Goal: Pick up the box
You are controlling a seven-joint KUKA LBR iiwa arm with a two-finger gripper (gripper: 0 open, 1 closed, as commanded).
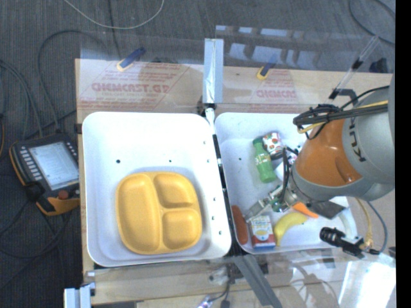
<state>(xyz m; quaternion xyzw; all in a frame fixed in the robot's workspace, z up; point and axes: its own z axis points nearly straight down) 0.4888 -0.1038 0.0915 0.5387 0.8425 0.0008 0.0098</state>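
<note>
The box [261, 231] is a small red and white carton lying near the front edge of the right bin [234, 140]. My gripper [275, 201] hangs under the orange wrist band, just behind and slightly right of the box, close above the bin floor. Nothing is visibly between its fingers. The box lies free, between a red sausage [239, 224] on its left and a yellow banana [290, 224] on its right.
A green bottle [263, 162] and a small colourful object [274, 142] lie at the back of the right bin. An orange piece [308, 212] sits by the banana. The left bin [103, 133] holds a yellow divided plate [158, 212].
</note>
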